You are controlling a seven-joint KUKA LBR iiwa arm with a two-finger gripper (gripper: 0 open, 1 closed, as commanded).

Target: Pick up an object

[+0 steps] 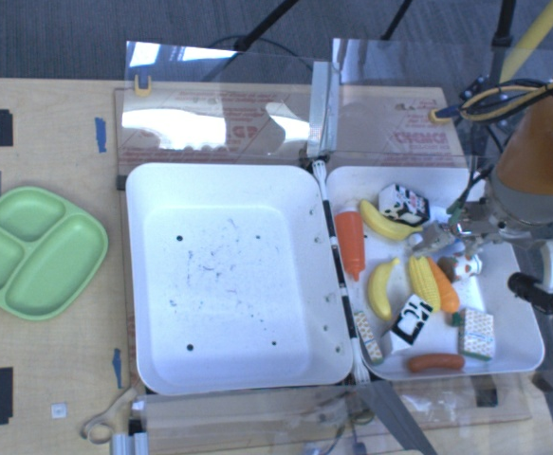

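A grey KUKA arm [527,173] with an orange band above its wrist reached in over the right edge of the right bin [527,344], one of two shallow white bins set side by side on a pale wooden bench [39,112]. Its gripper [444,238] hung low over the middle of that bin, above the clutter; whether it was open, shut or had hold of anything could not be told from this angle.

The objects on offer all lay in the right bin. An orange carrot-shaped toy [350,243] lay along its left wall. A yellow banana [384,224] sat near the far edge, just beside a black-and-white patterned object [404,204]. A second banana [380,287] lay in the middle of the bin, with a yellow corn-like piece [422,281] and a small orange piece [445,287] beside it, close under the gripper. A black-and-white block [412,318] lay toward the near edge, a red sausage-shaped toy [433,362] along the near edge itself, and a speckled white block [477,333] toward the near right corner. A small grey bar [367,335] lay at the near left corner.

The left bin [229,278] showed faint scuff marks on its floor. A green divided plate [34,251] sat at the bench's left edge, well apart from both bins.
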